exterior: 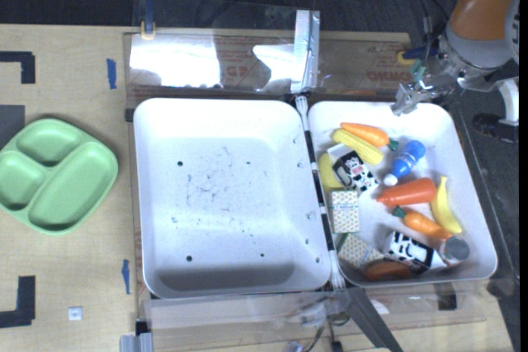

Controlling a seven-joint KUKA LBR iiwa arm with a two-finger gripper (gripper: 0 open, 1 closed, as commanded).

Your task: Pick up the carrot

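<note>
2 bins; carrot [365, 132] in right bin [474, 177]; gripper [410, 97] above rim.

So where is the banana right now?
The banana lies in the right bin, near its right wall, just right of the big orange carrot and above a small grey can.

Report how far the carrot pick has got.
Nothing looks done yet: the carrot lies in the right bin among the other toys, beside the corn. In hand: the gripper sits above the bin's far rim, apart from it. Left: descend, grasp and lift.
</note>
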